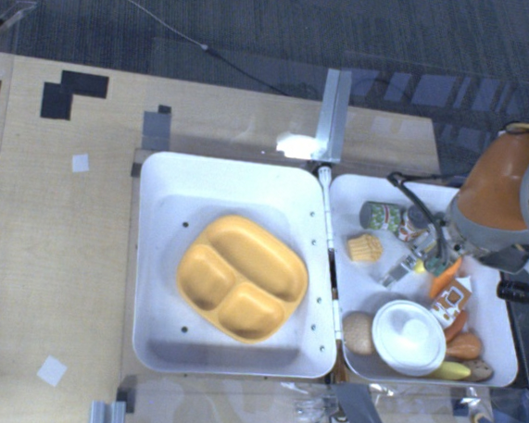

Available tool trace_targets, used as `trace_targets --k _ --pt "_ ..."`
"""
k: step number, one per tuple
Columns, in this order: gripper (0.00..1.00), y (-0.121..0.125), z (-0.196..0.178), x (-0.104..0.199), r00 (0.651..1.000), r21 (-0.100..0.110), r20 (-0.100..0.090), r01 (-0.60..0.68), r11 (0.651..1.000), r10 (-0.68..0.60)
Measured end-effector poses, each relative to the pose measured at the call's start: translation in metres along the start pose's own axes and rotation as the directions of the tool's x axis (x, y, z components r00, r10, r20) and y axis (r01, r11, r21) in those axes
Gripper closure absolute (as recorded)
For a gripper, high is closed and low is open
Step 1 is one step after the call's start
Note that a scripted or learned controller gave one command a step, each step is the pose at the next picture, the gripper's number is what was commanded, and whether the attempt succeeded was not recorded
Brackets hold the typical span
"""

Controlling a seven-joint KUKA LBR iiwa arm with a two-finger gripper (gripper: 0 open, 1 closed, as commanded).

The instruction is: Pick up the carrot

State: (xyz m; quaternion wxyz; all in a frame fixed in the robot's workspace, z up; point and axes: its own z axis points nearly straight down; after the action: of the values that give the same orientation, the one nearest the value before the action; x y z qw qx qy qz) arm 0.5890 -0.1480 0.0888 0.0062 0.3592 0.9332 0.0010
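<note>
The carrot [443, 280] is a short orange piece with a bit of green at its upper end. It lies tilted in the middle of the right bin [507, 324], against a white and orange carton [455, 300]. My gripper [408, 266] hangs low in this bin just to the left of the carrot, between it and a yellow corn piece [365, 249]. The grey arm with its orange band [495, 186] comes in from the upper right and hides the bin's far right corner. Nothing shows held in the gripper.
Around the gripper, the right bin also holds a green and white can [385, 216], a white bowl [408, 335], a brown potato [358, 331], a banana [454, 370] and an orange fruit [465, 346]. A yellow divided plate [242, 276] lies in the left bin [159, 242].
</note>
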Motion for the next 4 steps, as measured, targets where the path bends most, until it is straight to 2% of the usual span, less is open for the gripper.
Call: trace_targets --k 1,2,3,4 --pt "0.00 0.014 0.000 0.023 0.998 -0.001 0.001 0.064 0.998 -0.064" --pt "1.00 0.017 -0.014 0.021 0.998 -0.005 0.007 0.069 0.998 -0.069" --pt "0.00 0.017 -0.013 0.022 0.998 -0.005 0.006 0.070 0.998 -0.070" --pt "0.00 0.045 0.000 0.042 0.997 -0.001 -0.001 0.078 0.997 -0.078"
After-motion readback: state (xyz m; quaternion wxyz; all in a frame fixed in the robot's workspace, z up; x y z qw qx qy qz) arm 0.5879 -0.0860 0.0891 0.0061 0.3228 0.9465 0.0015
